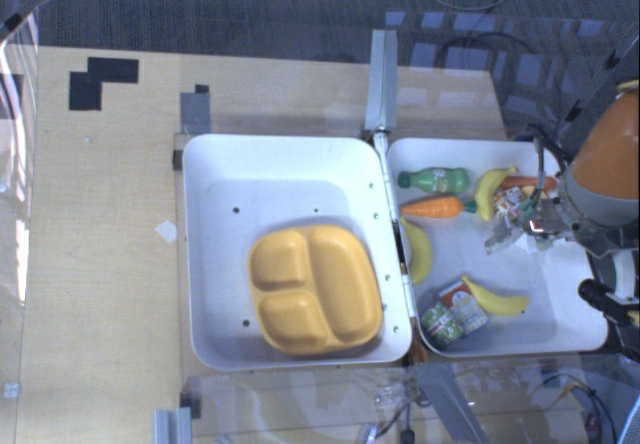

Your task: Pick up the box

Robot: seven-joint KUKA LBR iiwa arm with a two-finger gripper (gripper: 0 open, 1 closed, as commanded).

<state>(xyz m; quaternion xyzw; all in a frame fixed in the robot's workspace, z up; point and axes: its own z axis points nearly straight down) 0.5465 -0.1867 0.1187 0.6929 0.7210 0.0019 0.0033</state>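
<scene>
My gripper point(515, 222) hangs over the right white bin point(570, 337), beyond the small green-and-red printed box point(453, 313) near its front wall.

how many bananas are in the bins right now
3, all in the right bin: one by its left wall, one near the top, one at the front. The arm may hide more.

A mustard-yellow divided tray point(315, 287) lies in the left white bin point(215, 232). In the right white bin point(570, 317), left of the arm's orange band point(612, 154), sit a green bottle point(433, 179), an orange carrot point(432, 208), yellow bananas point(495, 298) and a box point(452, 313) printed green, red and white. The bench point(100, 252) is pale wood with black patches point(100, 80).
</scene>
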